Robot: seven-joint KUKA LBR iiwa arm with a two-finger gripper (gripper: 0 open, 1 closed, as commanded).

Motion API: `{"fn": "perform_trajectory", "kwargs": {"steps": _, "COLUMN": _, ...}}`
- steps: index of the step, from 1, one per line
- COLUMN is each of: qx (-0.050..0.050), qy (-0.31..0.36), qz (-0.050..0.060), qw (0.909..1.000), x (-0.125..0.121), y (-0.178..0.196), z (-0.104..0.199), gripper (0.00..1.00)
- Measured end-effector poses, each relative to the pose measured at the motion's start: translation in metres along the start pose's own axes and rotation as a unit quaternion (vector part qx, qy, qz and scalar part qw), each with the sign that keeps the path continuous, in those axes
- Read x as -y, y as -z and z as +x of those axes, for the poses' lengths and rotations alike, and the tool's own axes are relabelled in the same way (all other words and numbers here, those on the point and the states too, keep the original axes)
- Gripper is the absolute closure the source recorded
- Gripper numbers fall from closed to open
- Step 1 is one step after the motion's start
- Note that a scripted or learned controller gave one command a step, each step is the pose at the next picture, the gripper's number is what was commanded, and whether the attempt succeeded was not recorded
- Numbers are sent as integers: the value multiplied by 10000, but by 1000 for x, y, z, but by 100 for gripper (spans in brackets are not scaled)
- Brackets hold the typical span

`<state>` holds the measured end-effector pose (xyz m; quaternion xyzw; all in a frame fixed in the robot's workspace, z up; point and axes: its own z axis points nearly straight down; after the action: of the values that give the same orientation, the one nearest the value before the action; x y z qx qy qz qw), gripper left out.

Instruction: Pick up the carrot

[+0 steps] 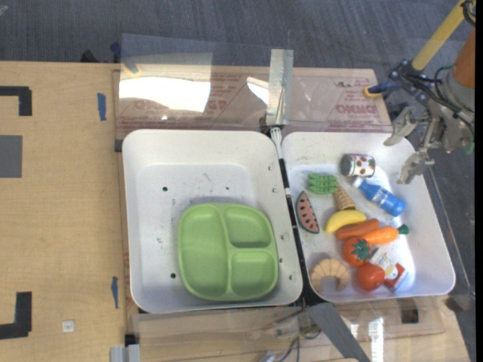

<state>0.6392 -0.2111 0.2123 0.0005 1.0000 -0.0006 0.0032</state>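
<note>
The carrot [379,235] is orange with a small green top at its right end. It lies in the right bin [438,266] near the right wall, among other toy foods. My gripper [403,157] hovers above the bin's far right corner, well behind the carrot. It is open, with nothing between its fingers.
Around the carrot lie a banana [344,219], a tomato [356,250], a second red piece [370,277], a croissant [332,272], a blue bottle [382,197], a can [357,166], a cone [345,197] and a watermelon slice [306,211]. The left bin [151,164] holds a green divided plate [226,251].
</note>
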Motion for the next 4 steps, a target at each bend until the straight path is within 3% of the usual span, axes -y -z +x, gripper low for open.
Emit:
{"fn": "perform_trajectory", "kwargs": {"steps": 1, "qx": -6, "qy": 1207, "qz": -8, "qw": 9927, "x": 2, "y": -118, "z": 37, "gripper": 0}}
{"fn": "perform_trajectory", "kwargs": {"steps": 3, "qx": 53, "qy": 1975, "qz": 21, "qw": 9803, "x": -100, "y": -120, "z": 146, "gripper": 0}}
{"fn": "perform_trajectory", "kwargs": {"steps": 4, "qx": 63, "qy": 3267, "qz": 19, "qw": 9451, "x": -61, "y": -121, "z": 137, "gripper": 0}}
